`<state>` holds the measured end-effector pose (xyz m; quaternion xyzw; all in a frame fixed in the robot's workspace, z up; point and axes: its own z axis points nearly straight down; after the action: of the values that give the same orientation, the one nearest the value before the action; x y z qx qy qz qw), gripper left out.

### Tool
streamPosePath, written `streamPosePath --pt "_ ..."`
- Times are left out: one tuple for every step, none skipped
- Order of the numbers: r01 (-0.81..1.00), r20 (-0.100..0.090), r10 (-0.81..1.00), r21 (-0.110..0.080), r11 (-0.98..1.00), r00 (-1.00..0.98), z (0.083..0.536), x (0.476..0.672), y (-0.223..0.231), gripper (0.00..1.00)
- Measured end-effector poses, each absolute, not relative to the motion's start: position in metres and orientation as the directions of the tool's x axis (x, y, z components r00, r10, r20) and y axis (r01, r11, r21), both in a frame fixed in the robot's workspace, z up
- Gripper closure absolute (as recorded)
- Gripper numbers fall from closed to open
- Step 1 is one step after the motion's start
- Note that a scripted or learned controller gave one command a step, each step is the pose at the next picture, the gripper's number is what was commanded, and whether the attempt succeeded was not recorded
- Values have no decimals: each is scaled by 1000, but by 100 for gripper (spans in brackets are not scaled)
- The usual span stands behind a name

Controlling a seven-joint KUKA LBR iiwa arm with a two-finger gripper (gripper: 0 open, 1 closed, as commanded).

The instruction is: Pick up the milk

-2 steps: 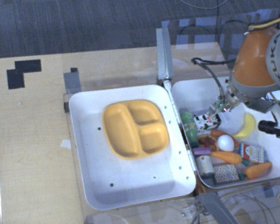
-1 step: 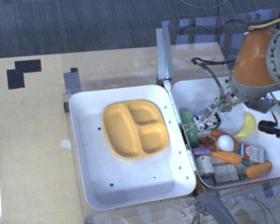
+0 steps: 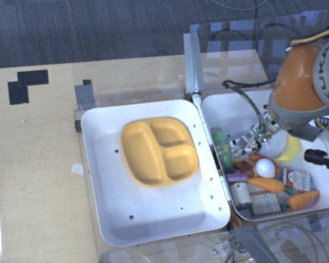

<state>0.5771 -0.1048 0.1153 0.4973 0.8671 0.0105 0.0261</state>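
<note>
The milk (image 3: 297, 179) looks like a small white carton with red and blue print. It lies on its side in the right bin (image 3: 227, 109), near that bin's front right, between a white egg (image 3: 266, 167) and an orange carrot (image 3: 304, 200). My gripper (image 3: 251, 141) hangs low over the middle of the right bin, to the upper left of the carton and apart from it. Nothing shows in its grasp. The grey arm with the orange band (image 3: 296, 83) hides the bin's right back part.
The left bin (image 3: 108, 183) holds a yellow divided tray (image 3: 158, 150). Crowded around the milk in the right bin are a green bottle (image 3: 220, 141), a yellow fruit (image 3: 288, 149), a second carrot (image 3: 266, 184), a small can (image 3: 240, 193) and a grey block (image 3: 265, 203).
</note>
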Motion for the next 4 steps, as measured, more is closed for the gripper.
streamPosePath --pt "862 -34 863 44 505 -504 115 577 -105 0" --pt "859 -45 861 54 508 -506 130 581 -105 100" --pt "860 -45 861 54 508 -506 130 581 -106 0" --pt "625 -37 625 24 780 -780 99 539 -95 0"
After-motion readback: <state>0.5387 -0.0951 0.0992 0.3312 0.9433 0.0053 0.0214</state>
